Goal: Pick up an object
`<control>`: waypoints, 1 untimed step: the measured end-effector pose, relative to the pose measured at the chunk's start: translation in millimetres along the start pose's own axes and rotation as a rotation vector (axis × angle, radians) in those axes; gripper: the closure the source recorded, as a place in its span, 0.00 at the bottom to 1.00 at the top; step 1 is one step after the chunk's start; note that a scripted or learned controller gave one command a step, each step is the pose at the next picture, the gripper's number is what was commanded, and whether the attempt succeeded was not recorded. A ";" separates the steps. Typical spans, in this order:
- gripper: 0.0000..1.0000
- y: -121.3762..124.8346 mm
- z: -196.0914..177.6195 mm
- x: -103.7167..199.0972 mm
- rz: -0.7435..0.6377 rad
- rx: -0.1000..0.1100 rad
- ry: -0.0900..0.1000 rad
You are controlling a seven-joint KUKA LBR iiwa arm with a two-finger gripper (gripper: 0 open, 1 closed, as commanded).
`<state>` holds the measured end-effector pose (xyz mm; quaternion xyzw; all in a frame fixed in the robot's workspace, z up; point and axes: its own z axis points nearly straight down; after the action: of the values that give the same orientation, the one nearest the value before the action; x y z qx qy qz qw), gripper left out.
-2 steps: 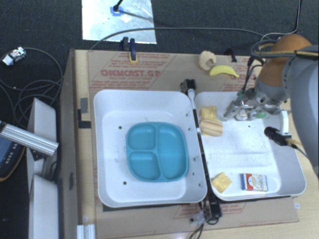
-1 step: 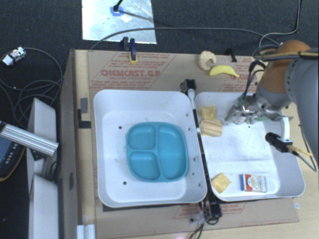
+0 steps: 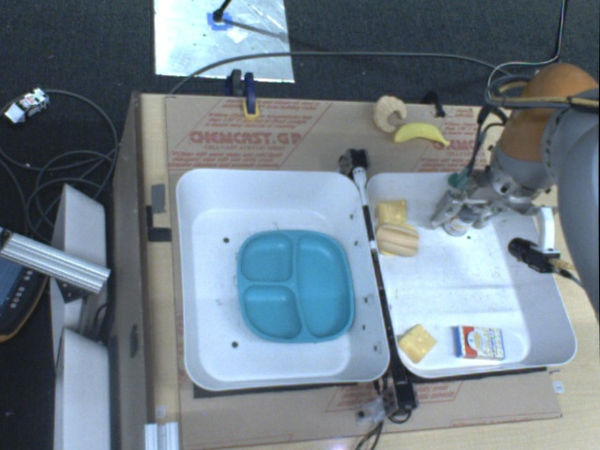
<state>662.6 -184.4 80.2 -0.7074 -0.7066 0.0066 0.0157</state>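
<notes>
Camera view, near edge of right bin (image 3: 548,345): small blue-and-white box (image 3: 479,342) and a yellow wedge (image 3: 417,342), lying apart. Left bin (image 3: 202,251): blue divided plate (image 3: 295,284) at centre. Further back along the right bin's left wall: tan bread roll (image 3: 397,241), with a pale yellow block (image 3: 392,212) just behind it. Gripper (image 3: 457,216) low over the right bin's far part, nothing seen between the fingers; finger spread cannot be told. Beyond the bins, on cardboard: banana (image 3: 421,135) and a cream-coloured piece (image 3: 390,112).
</notes>
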 end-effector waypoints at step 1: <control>1.00 -0.3 -10.3 -0.9 -0.005 -0.001 -0.004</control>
<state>662.7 -185.5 90.5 -0.7057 -0.7083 0.0079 0.0139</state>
